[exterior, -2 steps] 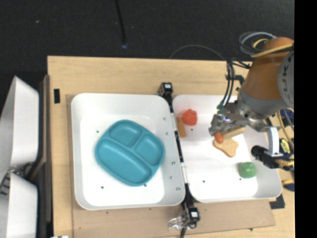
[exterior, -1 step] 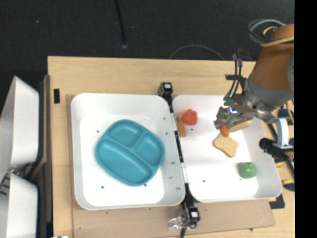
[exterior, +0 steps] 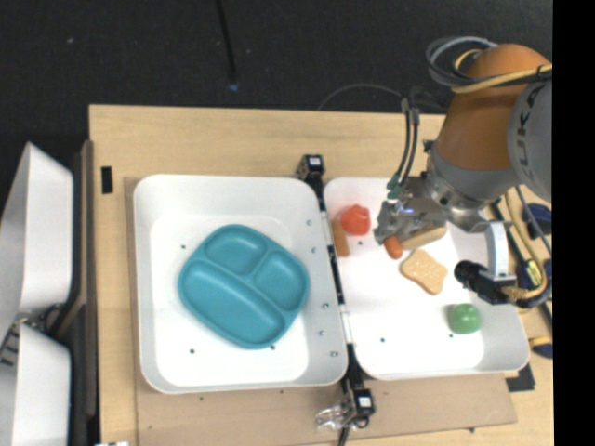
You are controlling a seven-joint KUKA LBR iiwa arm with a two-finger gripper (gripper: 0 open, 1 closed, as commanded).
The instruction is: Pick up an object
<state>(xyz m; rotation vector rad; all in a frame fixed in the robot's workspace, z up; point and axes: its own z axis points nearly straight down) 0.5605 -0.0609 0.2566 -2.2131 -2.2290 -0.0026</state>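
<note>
Dark floor surrounds a pale wooden counter [exterior: 232, 133] that carries two shallow white bins side by side. Left white bin [exterior: 153, 342] holds a teal plastic divided plate [exterior: 244, 284], lying flat near the bin's middle, slightly toward its front edge. Right white bin [exterior: 409, 356] holds several small things. A red rounded toy [exterior: 353, 219] sits near that bin's back left corner, with a thin brown stick-like piece [exterior: 340, 242] just beside it, along the left wall. A tan toast-shaped piece [exterior: 424, 271] lies near the bin's middle, and a green rounded toy [exterior: 463, 319] rests toward the front right corner. A small orange piece [exterior: 395, 246] lies between the red toy and the tan piece.

Grey arm with an orange band [exterior: 483, 128] reaches over the back right of the counter, and its hand [exterior: 398, 226] hangs low over the right bin, just above or touching the small orange piece; which of the two cannot be told. Whether the hand is released or clenched also cannot be told, since its tips blur against the bin.
</note>
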